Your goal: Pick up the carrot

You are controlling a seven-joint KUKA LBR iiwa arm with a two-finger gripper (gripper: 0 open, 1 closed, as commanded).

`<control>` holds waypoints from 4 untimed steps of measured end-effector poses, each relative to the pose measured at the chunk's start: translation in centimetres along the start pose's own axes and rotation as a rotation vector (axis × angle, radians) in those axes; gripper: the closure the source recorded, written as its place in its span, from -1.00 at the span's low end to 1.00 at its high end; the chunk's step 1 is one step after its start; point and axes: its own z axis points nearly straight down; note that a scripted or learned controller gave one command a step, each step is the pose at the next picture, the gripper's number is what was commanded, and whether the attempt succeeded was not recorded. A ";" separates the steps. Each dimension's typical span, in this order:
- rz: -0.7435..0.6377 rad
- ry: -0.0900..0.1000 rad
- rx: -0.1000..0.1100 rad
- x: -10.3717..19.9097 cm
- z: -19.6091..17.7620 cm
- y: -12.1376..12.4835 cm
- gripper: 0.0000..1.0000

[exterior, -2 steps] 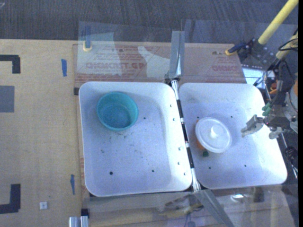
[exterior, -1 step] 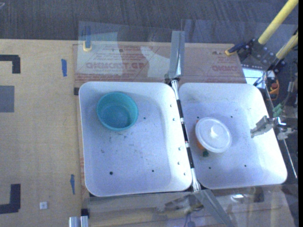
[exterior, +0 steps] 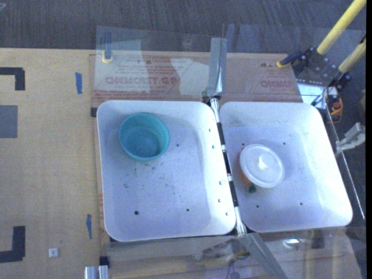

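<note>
The carrot (exterior: 245,178) lies in the right white bin (exterior: 314,208), near the bin's left wall. Only a thin orange sliver of it peeks out at the lower left edge of a white round lidded container (exterior: 262,165), with a small green tip just below. The container covers most of the carrot.
A teal bowl (exterior: 144,135) stands upright in the upper left of the left white bin (exterior: 174,214). A metal divider runs between the two bins. Yellow rods and a black clamp (exterior: 314,63) sit beyond the right bin's far corner.
</note>
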 end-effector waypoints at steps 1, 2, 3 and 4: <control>0.102 0.000 0.000 -0.2 -5.8 0.0 -1.00; -0.268 0.001 -0.001 -0.4 2.9 0.0 -1.00; -0.168 -0.001 -0.002 -1.0 -2.8 0.1 -1.00; -0.549 0.000 -0.002 -0.9 -3.1 0.1 -1.00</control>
